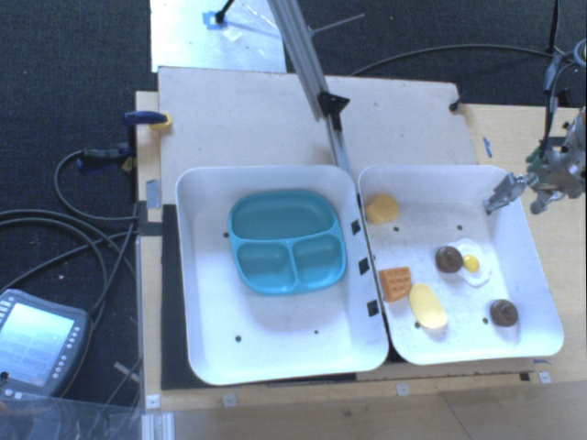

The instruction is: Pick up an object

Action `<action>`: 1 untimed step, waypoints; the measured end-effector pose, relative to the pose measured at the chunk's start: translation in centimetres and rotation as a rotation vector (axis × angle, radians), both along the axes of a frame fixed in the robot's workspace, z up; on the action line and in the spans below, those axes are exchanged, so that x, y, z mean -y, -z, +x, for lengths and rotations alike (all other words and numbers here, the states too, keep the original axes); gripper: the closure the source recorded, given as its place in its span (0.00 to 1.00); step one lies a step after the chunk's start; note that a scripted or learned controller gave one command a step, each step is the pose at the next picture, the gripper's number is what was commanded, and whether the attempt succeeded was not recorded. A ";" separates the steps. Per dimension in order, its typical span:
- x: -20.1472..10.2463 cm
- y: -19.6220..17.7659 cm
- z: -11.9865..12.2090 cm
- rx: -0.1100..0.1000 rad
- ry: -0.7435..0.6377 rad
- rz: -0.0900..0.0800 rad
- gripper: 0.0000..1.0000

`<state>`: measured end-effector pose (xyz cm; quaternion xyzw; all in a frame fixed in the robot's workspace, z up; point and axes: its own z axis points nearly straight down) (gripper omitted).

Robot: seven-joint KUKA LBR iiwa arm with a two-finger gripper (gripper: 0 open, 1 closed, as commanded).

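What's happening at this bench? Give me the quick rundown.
A robot arm is set to pick up an object from two white bins. Its gripper is at the far right rim of the right bin, with nothing visibly held. That bin holds toy food: a yellow piece, an orange cracker-like square, a pale yellow oval, a fried egg with a brown piece touching it, and another brown piece. The left bin holds a blue divided tray.

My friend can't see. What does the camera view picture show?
A robot gripper hangs over the far right edge of the right bin, which holds toy food. The left bin holds a blue divided plate.
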<state>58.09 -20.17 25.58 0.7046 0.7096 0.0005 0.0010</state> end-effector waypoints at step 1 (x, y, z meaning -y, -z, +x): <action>0.0 0.0 0.0 0.000 -0.001 0.000 0.00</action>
